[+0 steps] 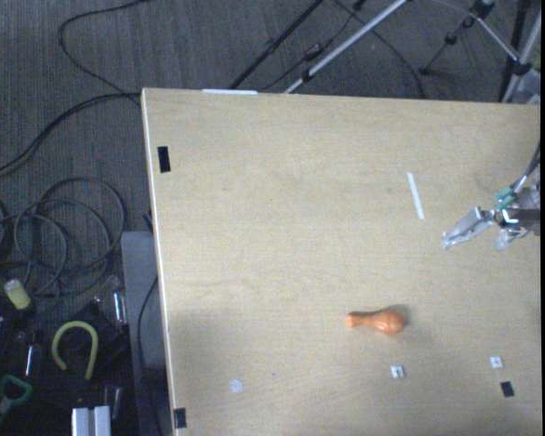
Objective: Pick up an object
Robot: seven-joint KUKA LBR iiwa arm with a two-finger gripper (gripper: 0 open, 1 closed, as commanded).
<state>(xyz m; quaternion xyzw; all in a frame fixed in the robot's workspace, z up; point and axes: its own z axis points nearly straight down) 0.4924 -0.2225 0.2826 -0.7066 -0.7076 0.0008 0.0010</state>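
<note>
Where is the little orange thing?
The orange object lies on the wooden bench, toward its near edge, below and left of the gripper.

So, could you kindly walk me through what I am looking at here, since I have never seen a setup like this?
This is a single picture from a camera fixed above a workbench, looking down at a slant. The large pale wooden surface is the bench top. At its right edge you see the metal tip of a robot arm: that is its gripper, a two-finger claw meant for picking things up. It hangs over the bench, apart from everything else, and nothing sits between its fingers.

On the bench lies a small orange object, rounded at one end with a narrow neck, rather like a tiny gourd. Further up is a short white strip, and there are a few small dark and white markers on the surface.

On the floor to the left lie loose cables.
</note>
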